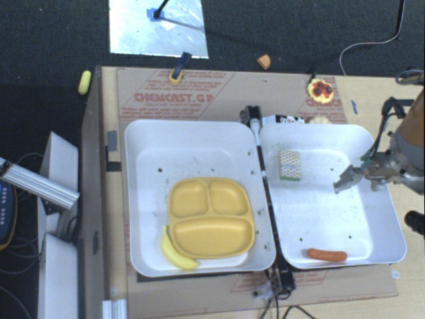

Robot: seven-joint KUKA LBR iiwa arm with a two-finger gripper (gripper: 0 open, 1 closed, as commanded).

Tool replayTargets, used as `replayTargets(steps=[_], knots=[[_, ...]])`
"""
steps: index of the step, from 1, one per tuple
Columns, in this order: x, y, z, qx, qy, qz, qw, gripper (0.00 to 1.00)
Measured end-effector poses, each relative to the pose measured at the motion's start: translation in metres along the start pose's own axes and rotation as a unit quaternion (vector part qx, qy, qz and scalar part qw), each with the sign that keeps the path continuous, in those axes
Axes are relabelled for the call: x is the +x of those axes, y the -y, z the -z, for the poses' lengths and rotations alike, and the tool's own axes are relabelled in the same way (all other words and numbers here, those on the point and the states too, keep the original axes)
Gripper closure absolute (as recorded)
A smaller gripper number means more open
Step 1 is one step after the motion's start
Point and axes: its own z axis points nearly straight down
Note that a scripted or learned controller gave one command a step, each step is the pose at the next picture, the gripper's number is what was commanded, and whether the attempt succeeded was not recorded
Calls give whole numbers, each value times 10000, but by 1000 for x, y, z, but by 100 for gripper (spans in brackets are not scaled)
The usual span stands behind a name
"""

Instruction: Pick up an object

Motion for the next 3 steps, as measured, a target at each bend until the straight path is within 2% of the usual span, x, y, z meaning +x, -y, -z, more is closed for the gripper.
replayTargets(steps=[1,2,3], knots=[[42,-76,-34,-1,-4,5,10000,0],[59,-116,-137,-25,-2,13,10000,0],[58,-116,-127,-17,-2,15,10000,100]])
